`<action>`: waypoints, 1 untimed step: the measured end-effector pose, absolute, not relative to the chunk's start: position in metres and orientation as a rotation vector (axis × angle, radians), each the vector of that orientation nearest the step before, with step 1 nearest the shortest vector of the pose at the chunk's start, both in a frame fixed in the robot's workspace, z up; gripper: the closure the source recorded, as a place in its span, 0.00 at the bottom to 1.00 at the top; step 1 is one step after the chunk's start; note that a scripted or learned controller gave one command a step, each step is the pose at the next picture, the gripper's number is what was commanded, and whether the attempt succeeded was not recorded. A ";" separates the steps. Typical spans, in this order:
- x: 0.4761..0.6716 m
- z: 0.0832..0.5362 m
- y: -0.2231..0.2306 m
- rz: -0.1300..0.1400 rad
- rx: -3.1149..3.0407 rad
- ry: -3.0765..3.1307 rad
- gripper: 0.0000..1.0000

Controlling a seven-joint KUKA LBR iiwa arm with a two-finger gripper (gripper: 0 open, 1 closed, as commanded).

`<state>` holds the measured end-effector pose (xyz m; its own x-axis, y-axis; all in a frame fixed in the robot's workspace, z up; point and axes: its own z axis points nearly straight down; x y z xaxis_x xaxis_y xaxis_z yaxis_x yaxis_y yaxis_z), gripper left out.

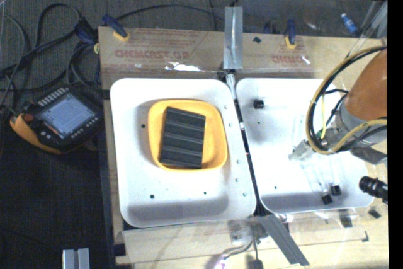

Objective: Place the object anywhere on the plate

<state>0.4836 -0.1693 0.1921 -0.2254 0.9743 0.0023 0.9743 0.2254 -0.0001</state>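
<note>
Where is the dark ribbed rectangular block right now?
The dark ribbed rectangular block lies on the yellow square plate in the left white bin, left of the divider between the bins.

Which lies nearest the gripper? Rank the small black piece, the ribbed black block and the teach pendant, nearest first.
1. Small black piece, right bin.
2. Ribbed black block, on the yellow plate, left bin.
3. Teach pendant, off the bench, far left.

Your arm (371,94) comes in at the frame's right edge, orange band uppermost, cables looped at its left side, and its gripper (313,157) (translucent, hard to read) hangs at centre right.
</note>
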 end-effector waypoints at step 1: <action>0.484 0.192 -0.169 -0.002 -1.954 -2.458 0.00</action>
